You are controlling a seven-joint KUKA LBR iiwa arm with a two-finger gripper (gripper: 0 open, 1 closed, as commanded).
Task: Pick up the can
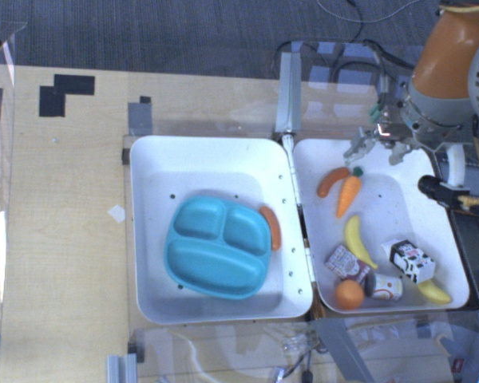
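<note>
Can [384,286], apparently on its side, lies well below hand [378,144].

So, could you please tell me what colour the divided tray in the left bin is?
The divided tray is light blue, seen clearly in the camera view.

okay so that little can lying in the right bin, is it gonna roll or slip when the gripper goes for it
The can seems to lie on its side, so a nudge would probably roll it. The orange and banana crowd it, likely limiting finger room. Its smooth wall may slip.
</note>
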